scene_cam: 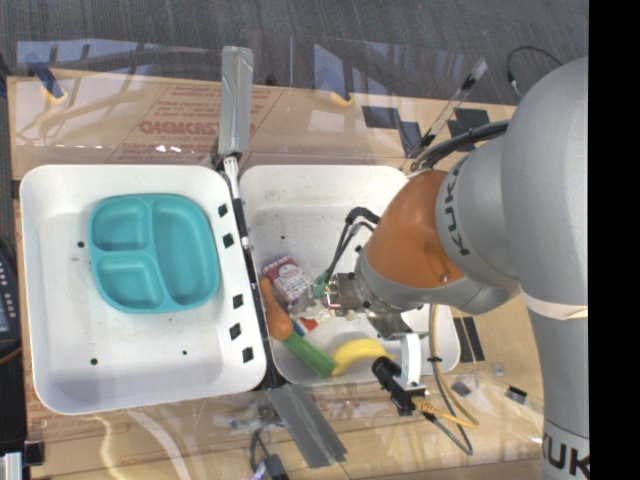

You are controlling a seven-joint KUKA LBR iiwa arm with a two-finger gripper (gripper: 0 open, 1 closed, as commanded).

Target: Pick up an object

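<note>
The right bin (300,193) holds several small objects near its front left corner: a pink-and-white packet (288,276), an orange carrot-like piece (277,314), a green stick (308,355) and a yellow banana (360,352). My gripper (338,293) reaches down into this bin from the right, just right of the packet and above the banana. The orange wrist band (415,238) and grey arm cover most of the gripper, so its fingers are hidden.
The left bin (50,298) carries a teal divided plate (155,251). A black-clipped divider (238,268) separates the two bins. The grey arm (530,188) overhangs the right side of the right bin. Cables (440,408) trail over the bench's front edge.
</note>
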